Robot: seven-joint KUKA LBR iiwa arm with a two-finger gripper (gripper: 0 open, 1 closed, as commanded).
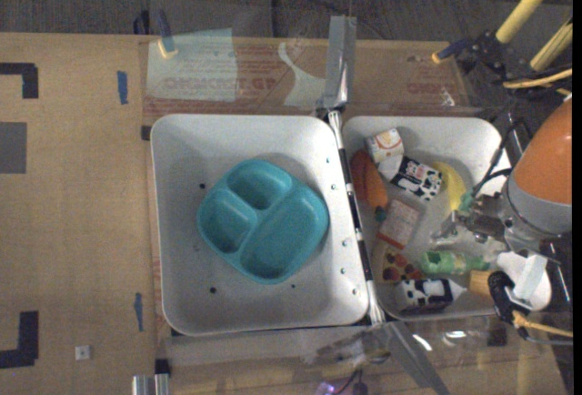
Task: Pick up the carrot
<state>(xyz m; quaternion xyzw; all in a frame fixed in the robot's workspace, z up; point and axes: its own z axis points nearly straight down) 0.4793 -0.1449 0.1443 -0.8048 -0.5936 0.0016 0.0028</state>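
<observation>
The carrot [370, 181] is a short orange piece lying along the left wall of the right bin [482, 136], beside a black-and-white carton [416, 177]. My gripper [466, 226] hangs low over the right half of that bin, well to the right of the carrot and apart from it. Its metal tip sits among the clutter near a green item [455, 262]. Nothing can be made out in its grip. The arm's orange band [551, 164] rises above the wrist at the frame's right edge.
The right bin also holds a small white carton [386, 145], a banana [452, 185], a flat pink box [400, 222] and another black-and-white carton [427, 292]. In the left bin [182, 147] lies a teal divided plate [264, 218]. A metal divider [337, 65] stands behind the bins.
</observation>
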